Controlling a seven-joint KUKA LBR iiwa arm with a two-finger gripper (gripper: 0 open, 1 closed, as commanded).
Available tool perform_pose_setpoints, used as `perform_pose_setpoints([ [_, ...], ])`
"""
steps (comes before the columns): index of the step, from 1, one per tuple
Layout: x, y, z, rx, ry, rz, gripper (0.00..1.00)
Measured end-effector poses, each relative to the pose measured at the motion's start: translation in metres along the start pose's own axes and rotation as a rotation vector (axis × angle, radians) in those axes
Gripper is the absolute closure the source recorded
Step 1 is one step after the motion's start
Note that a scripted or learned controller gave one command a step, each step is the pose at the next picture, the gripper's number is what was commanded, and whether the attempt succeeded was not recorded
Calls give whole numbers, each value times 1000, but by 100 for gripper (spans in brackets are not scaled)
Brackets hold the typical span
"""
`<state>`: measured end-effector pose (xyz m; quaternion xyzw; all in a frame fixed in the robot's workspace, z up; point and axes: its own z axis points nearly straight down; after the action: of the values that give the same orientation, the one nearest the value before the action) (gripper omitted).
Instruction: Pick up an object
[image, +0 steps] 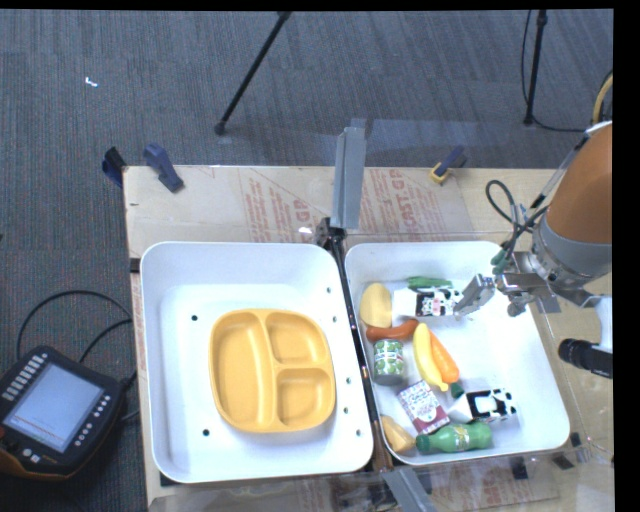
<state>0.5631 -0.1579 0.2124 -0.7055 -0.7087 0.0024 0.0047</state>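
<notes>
The end effector (478, 297) hovers over the right bin (530, 375), its opening impossible to tell, just beside the milk carton (433, 302), probably lining up a grasp.

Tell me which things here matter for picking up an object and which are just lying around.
For the job: end effector; right bin holding the milk carton, banana, carrot, green bottle, green can.

Lying about: yellow divided plate in the left bin; blue clamp; handheld controller.
</notes>
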Motion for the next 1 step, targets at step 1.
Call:
perform_pose_setpoints([
  [1,5,32,116,-2,-1,-292,0],
])
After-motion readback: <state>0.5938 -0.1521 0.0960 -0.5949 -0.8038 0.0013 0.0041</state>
